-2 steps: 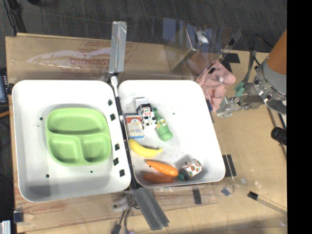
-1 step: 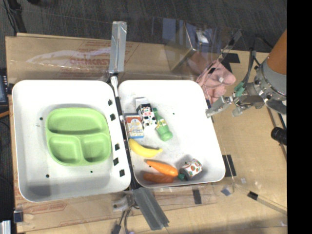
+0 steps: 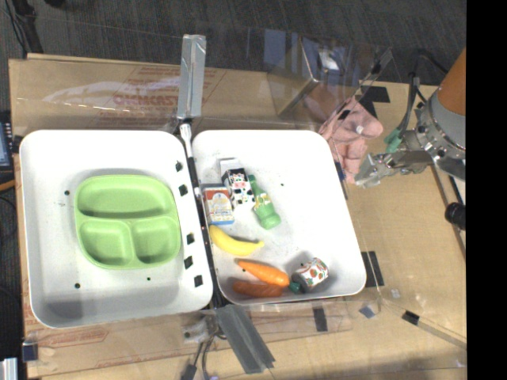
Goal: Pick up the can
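A small can (image 3: 219, 205) with a red and white label lies in the right bin (image 3: 317, 196), near its left wall. A second short can-like tin (image 3: 312, 274) with a strawberry print lies on its side near the bin's front right corner. My gripper (image 3: 371, 170) hangs off to the right of the right bin, outside its rim and over the bench. It is well clear of both tins, with nothing seen in it.
Also in the right bin are a small patterned box (image 3: 237, 182), a green bottle (image 3: 264, 210), a banana (image 3: 233, 242), a carrot (image 3: 264, 272) and a brown sausage (image 3: 255, 289). The left bin (image 3: 47, 291) holds a green divided tray (image 3: 127, 218). A pink cloth (image 3: 351, 133) lies beside the gripper.
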Controlling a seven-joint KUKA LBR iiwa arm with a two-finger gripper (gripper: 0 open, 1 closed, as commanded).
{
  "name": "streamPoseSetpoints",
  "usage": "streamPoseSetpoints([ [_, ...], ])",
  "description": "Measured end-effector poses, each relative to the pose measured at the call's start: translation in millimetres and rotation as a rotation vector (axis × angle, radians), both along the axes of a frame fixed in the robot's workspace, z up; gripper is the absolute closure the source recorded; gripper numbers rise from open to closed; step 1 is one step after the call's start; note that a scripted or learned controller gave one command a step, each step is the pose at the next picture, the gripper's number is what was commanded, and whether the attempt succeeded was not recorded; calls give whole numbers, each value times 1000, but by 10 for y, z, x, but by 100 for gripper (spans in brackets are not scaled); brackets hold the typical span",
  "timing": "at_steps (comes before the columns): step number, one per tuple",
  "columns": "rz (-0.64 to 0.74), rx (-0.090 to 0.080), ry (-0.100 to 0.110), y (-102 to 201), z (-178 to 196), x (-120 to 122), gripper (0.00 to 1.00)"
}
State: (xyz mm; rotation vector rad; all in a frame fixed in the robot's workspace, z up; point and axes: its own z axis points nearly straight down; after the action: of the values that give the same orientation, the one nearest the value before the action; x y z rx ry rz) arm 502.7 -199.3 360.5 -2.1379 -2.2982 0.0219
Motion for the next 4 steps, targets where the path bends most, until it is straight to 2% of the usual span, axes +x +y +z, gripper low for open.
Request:
streamPoseSetpoints([
  [1, 0, 0, 0, 1, 0, 0, 0],
  [2, 8, -2, 0, 3, 99, 13, 100],
  [4, 25, -5, 1, 10, 298, 40, 100],
])
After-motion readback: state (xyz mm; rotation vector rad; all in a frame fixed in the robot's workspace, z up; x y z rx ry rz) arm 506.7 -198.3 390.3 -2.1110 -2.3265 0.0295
